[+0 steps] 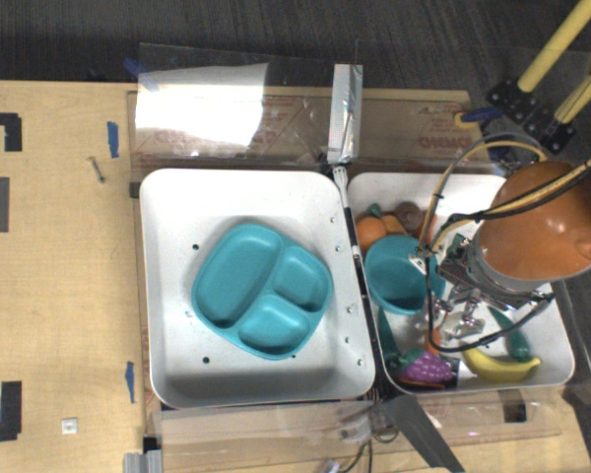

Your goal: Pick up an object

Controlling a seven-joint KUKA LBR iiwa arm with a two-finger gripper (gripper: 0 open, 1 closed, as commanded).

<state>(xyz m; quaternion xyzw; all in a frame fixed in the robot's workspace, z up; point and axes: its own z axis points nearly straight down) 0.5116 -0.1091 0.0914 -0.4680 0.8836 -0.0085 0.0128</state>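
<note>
The gripper [451,315] hangs low in the crowded right bin [561,348], beside the teal cup [396,274]. Its grip cannot be told. The left bin [167,264] has bare floor around its teal plate [263,289]

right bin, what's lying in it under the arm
In the right white bin: a teal plastic cup, an orange round fruit, a purple grape bunch and a yellow banana. The arm covers the bin's middle, so anything beneath it stays hidden.

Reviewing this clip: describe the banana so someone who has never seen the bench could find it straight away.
Start at the right bin, the one the arm reaches into. Look to its near right corner, below the gripper. The banana lies there, curved and bright yellow, right of the purple grapes; nothing else in the bin is yellow.
</note>
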